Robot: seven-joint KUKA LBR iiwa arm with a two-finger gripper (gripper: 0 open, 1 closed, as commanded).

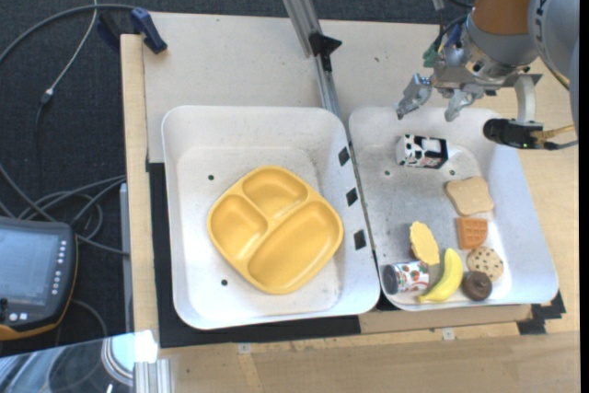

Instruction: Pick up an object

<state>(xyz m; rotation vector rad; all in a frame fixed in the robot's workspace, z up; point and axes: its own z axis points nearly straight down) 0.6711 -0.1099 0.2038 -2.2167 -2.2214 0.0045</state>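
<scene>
Dark carpet and loose cables ring the bench (230, 60), and two white bins sit side by side on it. Nearest the camera, the right bin (525, 225) crowds its front edge with a small can (406, 276), a banana (445, 277), a chocolate doughnut (476, 285) and a cookie (485, 262). Just behind those come a yellow corn piece (423, 242), an orange cracker (471, 231) and a bread slice (469, 195). Over in the left bin (184, 143), a yellow divided plate (274, 229) lies alone. Further back, the black-and-white carton (422, 152) lies on its side, long axis across the bin. Right behind it hangs the gripper (431, 102), fingers spread, carrying nothing. That carton looks the likeliest pick, lying just in front of and below the fingertips.
</scene>
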